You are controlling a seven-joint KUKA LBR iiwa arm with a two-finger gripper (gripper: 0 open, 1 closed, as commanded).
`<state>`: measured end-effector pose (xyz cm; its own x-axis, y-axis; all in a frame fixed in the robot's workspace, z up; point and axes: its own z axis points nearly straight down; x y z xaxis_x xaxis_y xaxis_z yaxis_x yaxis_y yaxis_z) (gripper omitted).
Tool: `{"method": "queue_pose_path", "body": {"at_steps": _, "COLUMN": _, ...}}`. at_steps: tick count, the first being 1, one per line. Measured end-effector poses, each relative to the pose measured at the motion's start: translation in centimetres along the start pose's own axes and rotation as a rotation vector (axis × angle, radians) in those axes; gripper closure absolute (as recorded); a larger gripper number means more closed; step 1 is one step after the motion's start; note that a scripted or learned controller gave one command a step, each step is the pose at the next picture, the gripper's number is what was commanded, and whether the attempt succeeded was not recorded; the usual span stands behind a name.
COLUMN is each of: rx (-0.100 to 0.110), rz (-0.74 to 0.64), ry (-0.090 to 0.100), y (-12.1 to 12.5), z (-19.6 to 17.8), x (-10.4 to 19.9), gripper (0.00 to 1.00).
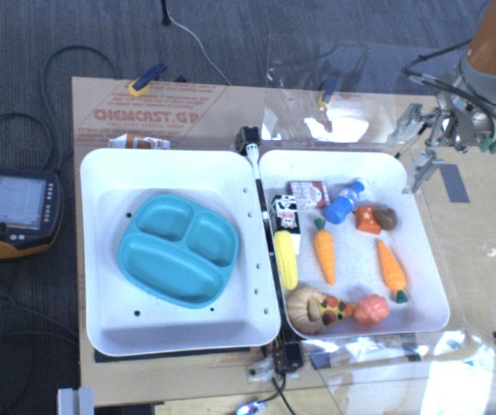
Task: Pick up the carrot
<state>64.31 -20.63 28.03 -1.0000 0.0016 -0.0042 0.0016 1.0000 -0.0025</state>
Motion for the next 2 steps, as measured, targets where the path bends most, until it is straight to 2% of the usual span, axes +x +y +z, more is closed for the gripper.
{"method": "queue_pose_path", "body": {"at_steps": 1, "rx": -0.005, "rz": -0.098, "ry": 0.014, "y": 0.9, "z": 12.6, "x": 3.9, "gripper": 0.0}}
{"method": "queue_pose_path", "body": {"at_steps": 2, "rx": 0.003, "rz": -0.087, "ry": -0.01, "y": 2.0, "z": 18.8, "x": 10.8, "gripper": 0.0}}
